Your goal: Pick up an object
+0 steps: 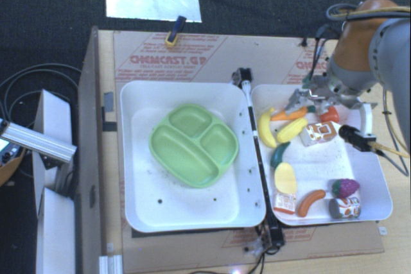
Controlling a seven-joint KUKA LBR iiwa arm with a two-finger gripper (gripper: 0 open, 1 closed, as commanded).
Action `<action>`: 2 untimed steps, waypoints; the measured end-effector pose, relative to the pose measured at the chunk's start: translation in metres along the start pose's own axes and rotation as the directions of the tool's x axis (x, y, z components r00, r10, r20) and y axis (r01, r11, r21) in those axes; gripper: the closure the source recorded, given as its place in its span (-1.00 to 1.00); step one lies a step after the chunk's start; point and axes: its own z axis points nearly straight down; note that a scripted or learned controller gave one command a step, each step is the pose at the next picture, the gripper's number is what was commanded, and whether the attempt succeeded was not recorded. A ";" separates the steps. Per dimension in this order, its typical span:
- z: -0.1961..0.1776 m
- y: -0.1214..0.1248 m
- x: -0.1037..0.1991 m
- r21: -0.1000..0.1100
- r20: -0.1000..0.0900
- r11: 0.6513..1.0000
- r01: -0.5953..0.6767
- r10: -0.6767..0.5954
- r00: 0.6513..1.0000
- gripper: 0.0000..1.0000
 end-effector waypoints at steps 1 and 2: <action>0.032 0.012 0.006 0.004 0.001 1.000 -0.002 0.002 1.000 -1.00; 0.020 0.013 0.005 0.000 0.002 1.000 -0.001 0.001 1.000 1.00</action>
